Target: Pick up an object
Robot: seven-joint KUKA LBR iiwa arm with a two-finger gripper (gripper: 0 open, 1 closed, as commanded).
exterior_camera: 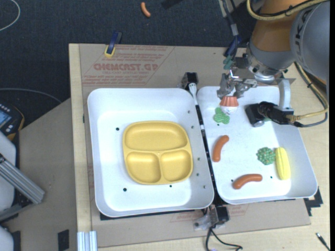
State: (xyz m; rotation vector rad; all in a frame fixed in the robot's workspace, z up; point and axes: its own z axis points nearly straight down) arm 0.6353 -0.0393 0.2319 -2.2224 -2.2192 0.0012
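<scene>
Metal gripper (230, 90) above right bin (298, 140), grip state unclear, small orange-and-white toy (229, 104) just beneath, glossy sausages (220, 147), knobbly broccoli (265, 155), smooth yellow corn (282, 162), moulded yellow tray (157, 151) in left bin (104, 140)

Two bins sit side by side on the surface (131, 61). The left bin (104, 106) holds a divided tray (157, 151) near its middle. In the right bin (298, 182), a small toy (229, 104) lies at the far left corner beneath the end effector (233, 88), a leafy piece (221, 116) just in front of it. One sausage (220, 147) lies near the left wall, another sausage (246, 180) toward the front. A broccoli piece (265, 155) touches a corn cob (282, 162) at the right.
</scene>
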